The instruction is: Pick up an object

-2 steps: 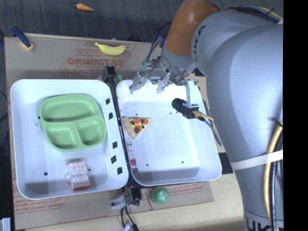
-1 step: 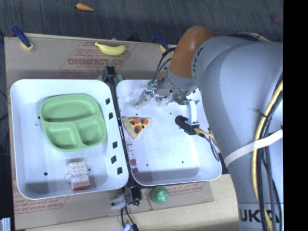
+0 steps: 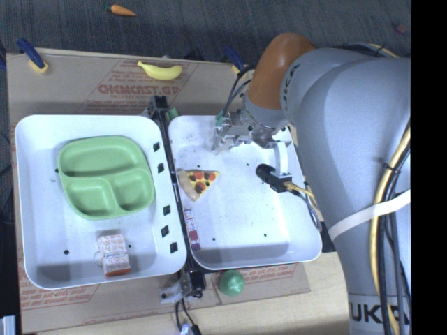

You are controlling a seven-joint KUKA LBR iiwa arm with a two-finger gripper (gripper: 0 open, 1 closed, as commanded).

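- Apparently the approach step is in hand: the grey two-finger gripper [image 3: 225,137] hangs over the right white shallow bin's [image 3: 244,253] far left corner; whether it is released or clenched, I cannot tell.
- Nearest candidate, a toy pizza slice [image 3: 198,182], lies by that bin's left edge; next calls for moving over it and descending.

Pizza slice [image 3: 198,182] lying flat at 9 o'clock in the right bin [image 3: 241,246], tip pointing toward 7. Green tray [image 3: 105,175] sitting at 12 in the left bin [image 3: 42,208]; packet [image 3: 113,253] lying at 6.
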